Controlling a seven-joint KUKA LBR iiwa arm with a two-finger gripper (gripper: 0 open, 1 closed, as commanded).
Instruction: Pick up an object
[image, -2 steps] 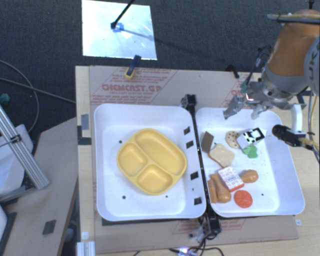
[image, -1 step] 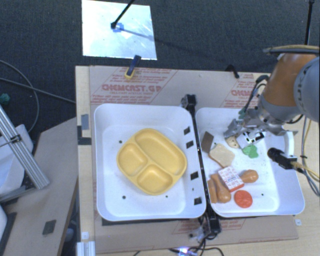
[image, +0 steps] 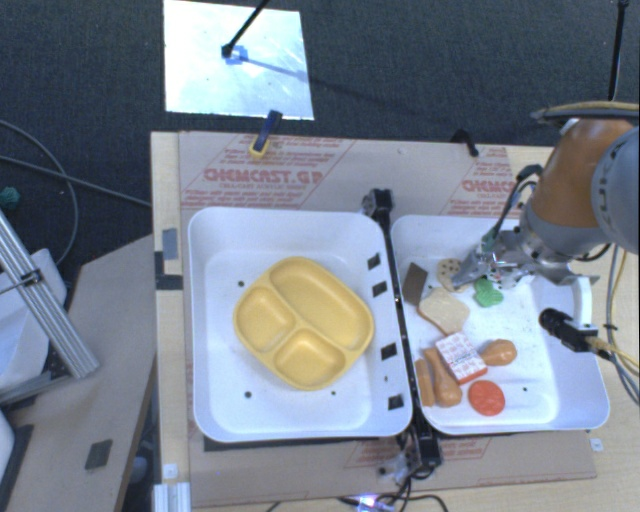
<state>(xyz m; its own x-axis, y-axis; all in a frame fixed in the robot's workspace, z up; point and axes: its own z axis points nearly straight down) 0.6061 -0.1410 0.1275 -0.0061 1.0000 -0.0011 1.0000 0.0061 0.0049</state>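
The desk (image: 300, 160) is covered with a brown sheet, and two white bins sit side by side on it. The left bin (image: 215, 300) holds one big thing: a yellow plate with three sections (image: 303, 321), lying near the middle.

The right bin (image: 580, 395) holds all the small toy food. The robot arm (image: 580, 190) reaches over its top part, and the hand (image: 484, 270) is low over a little green piece (image: 488, 294). The green piece is right under the hand and looks like it touches it. I cannot tell if the hand is wide or narrow, or if it has the green piece.

Near the front of this bin lie two sausages (image: 437, 379), a small box with red squares (image: 459, 355) leaning on them, a tan slice like bread (image: 444, 311), a red tomato slice (image: 487, 398), a little brown bun shape (image: 498, 352), a round cracker with dots (image: 451, 269) and a dark brown piece (image: 415, 283).

What could go wrong? I think the green piece is small and flat, so it could slip out when the hand lifts. The cracker is just beside it, so the hand could bump that and push it away. The hand could also close on nothing and come up with no toy.
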